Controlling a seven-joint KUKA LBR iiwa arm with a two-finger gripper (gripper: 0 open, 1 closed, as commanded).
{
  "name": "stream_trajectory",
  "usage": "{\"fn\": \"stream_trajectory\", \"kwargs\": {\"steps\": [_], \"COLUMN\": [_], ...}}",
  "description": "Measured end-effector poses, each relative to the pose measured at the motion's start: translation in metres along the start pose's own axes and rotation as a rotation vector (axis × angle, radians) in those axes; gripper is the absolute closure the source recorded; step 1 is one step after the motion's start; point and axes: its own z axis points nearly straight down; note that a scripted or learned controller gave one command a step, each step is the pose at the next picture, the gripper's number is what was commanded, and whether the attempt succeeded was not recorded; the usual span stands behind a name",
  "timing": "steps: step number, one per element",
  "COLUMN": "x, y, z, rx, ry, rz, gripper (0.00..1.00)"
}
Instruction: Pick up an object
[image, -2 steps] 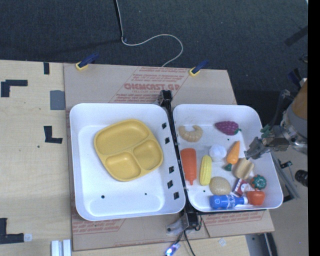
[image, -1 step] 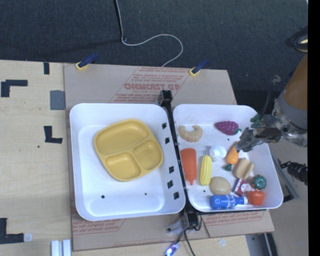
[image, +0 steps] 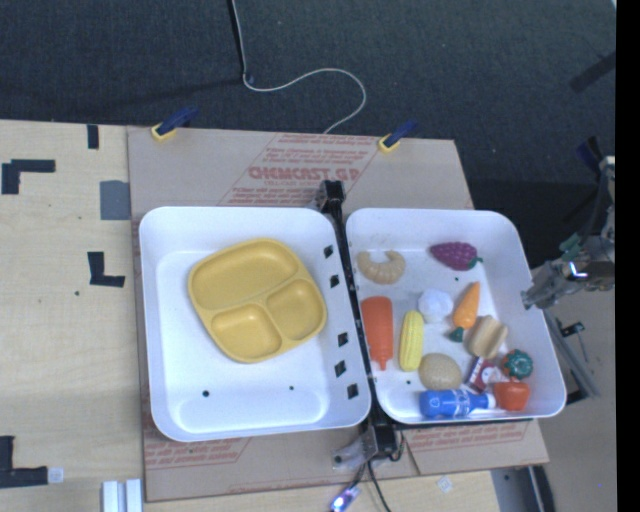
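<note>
The right bin (image: 500, 225) holds several toy foods. A croissant (image: 381, 265) and purple grapes (image: 454, 254) lie at its far side. A red-orange sausage (image: 377, 330), yellow corn (image: 411, 340), a white lump (image: 434, 303) and a small carrot (image: 466, 305) lie in the middle. A potato (image: 440, 371), a bun (image: 486, 336), a blue bottle (image: 455, 403) and a red piece (image: 512, 395) crowd the near right corner. My gripper (image: 548, 283) hangs just outside the bin's right wall, level with the carrot, touching nothing.
The left bin (image: 160, 300) holds a yellow divided plate (image: 258, 298). A black divider with clips (image: 345, 300) runs between the bins. Both bins rest on a cardboard sheet (image: 290, 170), and a white cable (image: 300, 80) loops behind.
</note>
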Motion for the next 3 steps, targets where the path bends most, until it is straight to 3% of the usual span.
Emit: {"fn": "stream_trajectory", "kwargs": {"steps": [1,2,3], "x": [-0.033,0.035,0.003], "y": [0.000,0.001,0.000], "z": [0.065,0.015,0.066], "rx": [0.006,-0.003,0.004], "ry": [0.004,0.004,0.003], "rz": [-0.004,-0.013,-0.004], "gripper": [1.00,1.00,1.00]}}
